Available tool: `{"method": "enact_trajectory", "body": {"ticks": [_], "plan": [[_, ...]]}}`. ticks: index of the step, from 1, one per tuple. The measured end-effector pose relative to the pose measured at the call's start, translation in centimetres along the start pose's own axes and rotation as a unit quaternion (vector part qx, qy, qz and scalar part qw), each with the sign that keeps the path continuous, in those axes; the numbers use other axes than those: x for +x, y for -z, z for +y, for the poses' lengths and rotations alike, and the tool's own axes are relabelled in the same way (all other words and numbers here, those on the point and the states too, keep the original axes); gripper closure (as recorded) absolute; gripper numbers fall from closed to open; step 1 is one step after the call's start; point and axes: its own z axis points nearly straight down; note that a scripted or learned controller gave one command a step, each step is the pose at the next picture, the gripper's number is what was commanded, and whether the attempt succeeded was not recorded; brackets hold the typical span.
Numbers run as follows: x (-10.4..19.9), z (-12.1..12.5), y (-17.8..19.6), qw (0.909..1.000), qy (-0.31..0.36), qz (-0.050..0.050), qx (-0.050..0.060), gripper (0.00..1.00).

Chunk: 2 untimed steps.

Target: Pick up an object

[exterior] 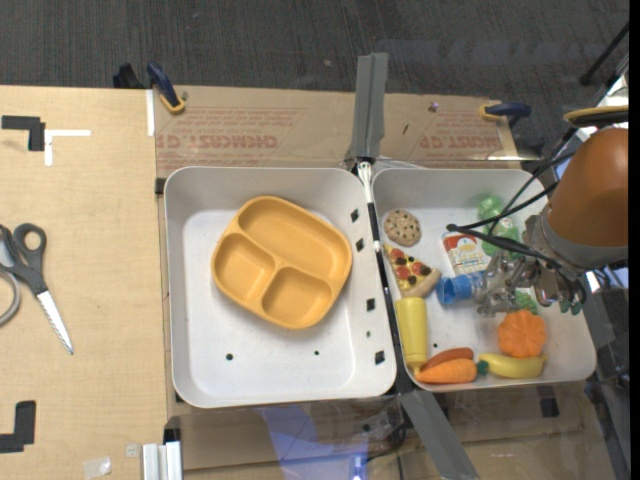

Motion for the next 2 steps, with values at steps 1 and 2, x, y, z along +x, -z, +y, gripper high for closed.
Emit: {"method": "enact_trajectory", "body": {"ticks": [1,2], "plan": [[4.01,5.7,-2.45,0.99,-0.141,0.002,-0.001,1.0],[3.91,5.67,-2.38,0.99,-0.141,0.001,0.0,0.0]]}}
